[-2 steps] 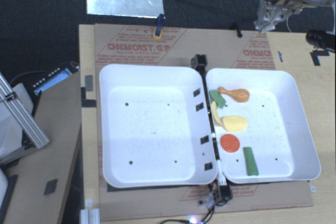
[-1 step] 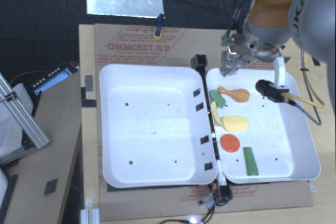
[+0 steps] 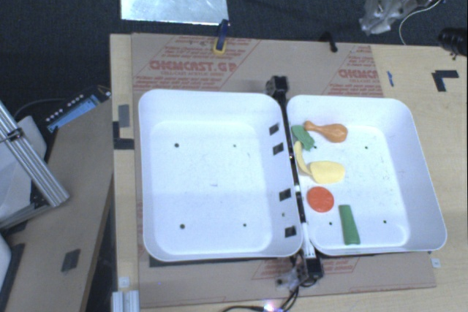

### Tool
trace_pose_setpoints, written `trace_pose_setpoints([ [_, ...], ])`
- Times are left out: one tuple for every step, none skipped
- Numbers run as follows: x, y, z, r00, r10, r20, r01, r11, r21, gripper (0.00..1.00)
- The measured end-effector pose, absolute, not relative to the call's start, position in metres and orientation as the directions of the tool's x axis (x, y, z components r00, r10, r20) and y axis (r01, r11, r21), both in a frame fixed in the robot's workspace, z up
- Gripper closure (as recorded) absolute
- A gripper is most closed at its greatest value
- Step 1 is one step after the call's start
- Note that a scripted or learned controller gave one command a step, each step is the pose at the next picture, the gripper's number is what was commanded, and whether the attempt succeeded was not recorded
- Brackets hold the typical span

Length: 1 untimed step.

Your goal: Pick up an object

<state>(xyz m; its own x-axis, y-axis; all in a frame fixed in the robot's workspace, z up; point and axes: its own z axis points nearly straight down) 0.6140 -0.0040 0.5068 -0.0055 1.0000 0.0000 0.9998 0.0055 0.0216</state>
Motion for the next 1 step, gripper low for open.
trace_pose_setpoints([
  [0.6026, 0.0252, 0.4002, -0.007, 1.000, 0.001, 1.000, 0.007, -0.008, 1.00],
])
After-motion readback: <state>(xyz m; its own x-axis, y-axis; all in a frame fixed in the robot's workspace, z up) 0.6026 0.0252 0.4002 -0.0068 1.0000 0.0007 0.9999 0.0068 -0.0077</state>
